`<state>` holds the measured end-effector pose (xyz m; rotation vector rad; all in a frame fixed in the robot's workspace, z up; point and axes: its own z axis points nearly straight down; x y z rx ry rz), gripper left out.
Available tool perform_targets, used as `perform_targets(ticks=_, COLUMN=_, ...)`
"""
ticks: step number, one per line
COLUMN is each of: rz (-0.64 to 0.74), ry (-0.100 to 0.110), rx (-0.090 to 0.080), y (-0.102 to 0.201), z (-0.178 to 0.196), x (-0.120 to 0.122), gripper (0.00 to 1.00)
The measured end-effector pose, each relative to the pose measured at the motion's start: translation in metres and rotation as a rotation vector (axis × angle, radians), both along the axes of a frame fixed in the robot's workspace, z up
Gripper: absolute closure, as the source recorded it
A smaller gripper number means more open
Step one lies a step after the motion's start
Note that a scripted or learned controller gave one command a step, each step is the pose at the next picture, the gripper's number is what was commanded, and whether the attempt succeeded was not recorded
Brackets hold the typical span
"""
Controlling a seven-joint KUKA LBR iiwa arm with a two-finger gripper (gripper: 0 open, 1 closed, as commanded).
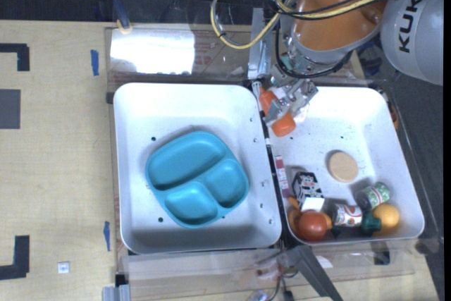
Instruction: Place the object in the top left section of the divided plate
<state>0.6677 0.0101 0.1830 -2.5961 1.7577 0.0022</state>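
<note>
Left bin (134, 151): blue divided plate (197, 178), nothing on it. Right bin (366, 116): tan disc (344, 167), tomato (312, 225), cans. Gripper (285, 109) clamped on orange object (282, 125), centre frame.

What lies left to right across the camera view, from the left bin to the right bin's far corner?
Blue divided plastic plate → orange carrot-like piece at the end effector → red round tomato-like fruit → tan round flat disc → yellow round fruit.
</note>
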Motion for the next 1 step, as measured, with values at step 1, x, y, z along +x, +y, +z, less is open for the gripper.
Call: perform_targets(ticks=1, rz=0.449, ry=-0.002, rx=0.000, y=0.0056, z=0.0005, x=-0.0001, gripper=1.00)
